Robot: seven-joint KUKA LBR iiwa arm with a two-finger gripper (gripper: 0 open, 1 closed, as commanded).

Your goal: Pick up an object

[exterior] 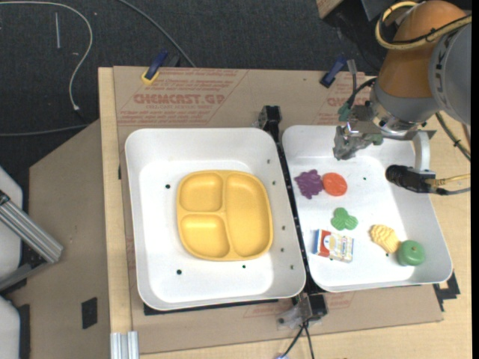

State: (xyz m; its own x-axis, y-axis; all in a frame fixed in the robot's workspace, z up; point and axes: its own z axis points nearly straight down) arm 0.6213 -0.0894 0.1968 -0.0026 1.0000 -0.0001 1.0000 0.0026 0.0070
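The right bin (426, 200) holds several small toys: a purple grape cluster (308, 182), an orange round piece (334, 185), a green broccoli-like piece (343, 219), a red, white and blue packet (332, 244), a yellow ridged piece (385, 238) and a green apple (410, 253). My gripper (344, 149) hangs over the bin's far left part, a short way above and behind the orange piece. Nothing shows between its fingers.
The left bin (150, 163) carries a yellow three-compartment plate (224, 215). A black clamp (269, 117) sits at the far edge between the bins. The arm's black cable fitting (408, 176) juts over the right bin's far right side.
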